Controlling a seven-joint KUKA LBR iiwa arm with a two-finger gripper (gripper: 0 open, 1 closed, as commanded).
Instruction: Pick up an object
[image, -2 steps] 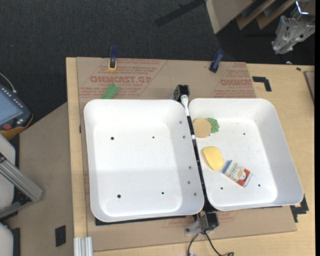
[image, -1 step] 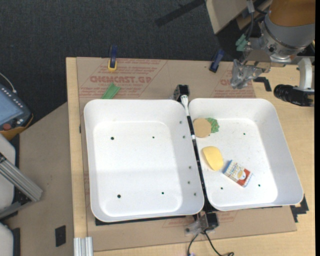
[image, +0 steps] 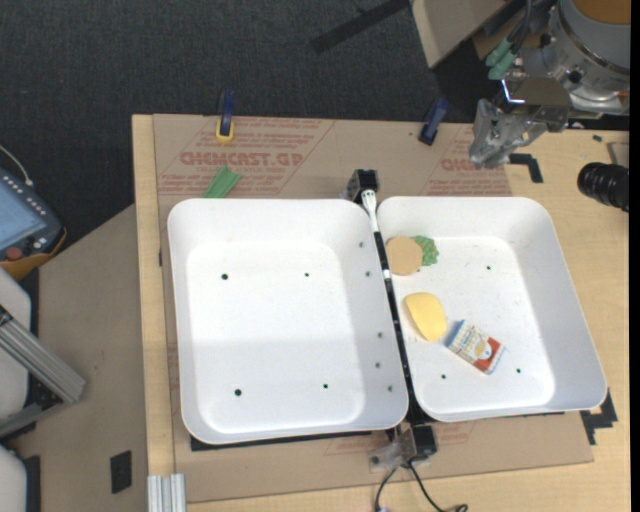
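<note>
Jaws: I cannot tell how they stand; the gripper (image: 492, 150) hangs over the bench beyond the far edge of the right bin, with nothing visible in it.
Bench: brown board (image: 150, 300) under both bins, with red print at the far side.
Left bin (image: 200, 240): white, with only small dark dots on its floor.
Right bin (image: 540, 240): white; all three objects lie in its left half.
Yellow piece (image: 426, 316): oval, near the left wall, its long axis running from far-left to near-right.
Tan disc (image: 404, 256): round, farther back, touching a green piece (image: 428, 249) on its right.
Small packet (image: 474, 347): white with red and blue, just right of the yellow piece, its long axis tilted from far-left to near-right.
</note>
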